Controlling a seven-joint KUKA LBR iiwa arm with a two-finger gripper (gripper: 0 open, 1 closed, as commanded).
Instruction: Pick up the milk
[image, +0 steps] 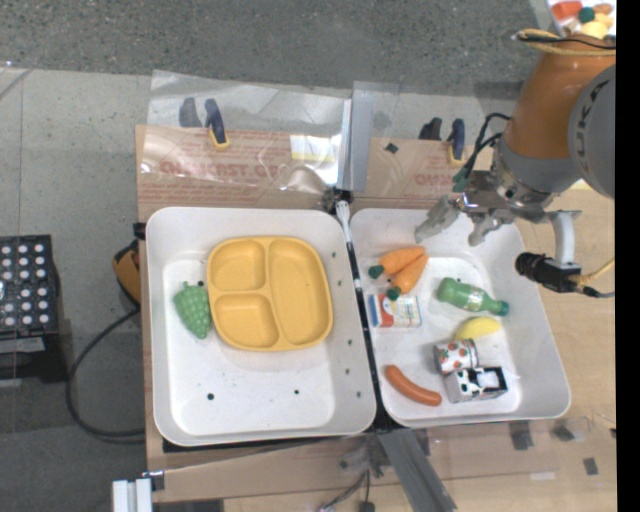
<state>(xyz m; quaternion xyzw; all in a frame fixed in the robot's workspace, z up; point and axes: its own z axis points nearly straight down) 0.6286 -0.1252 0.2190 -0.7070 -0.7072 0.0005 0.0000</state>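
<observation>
The gripper (462, 222) hangs over the far end of the right bin (548, 330) with its two fingers (436, 222) spread apart and nothing between them. It sits on the end of the grey arm (560, 110), whose orange band shows at the upper right.

Just below the open fingers lies a carrot (402, 265), tilted, its green top toward the left wall of the bin. To its right, near the middle of the bin, lies a green bottle (467, 296) on its side. Beneath the carrot, close to the left wall, lies a small white carton (394, 311) with red and blue print. A lemon (478, 328) lies below the bottle.

The milk (468, 370), a white carton with black cow patches and a red-spotted end, lies on its side in the near right part of the right bin, just below the lemon and well apart from the gripper. A sausage (413, 385) lies to its left, near the front rim.

The left bin (170, 400) holds a yellow divided plate (270, 292) in its far half. Green grapes (194, 308) lie just beside the plate's left edge.
</observation>
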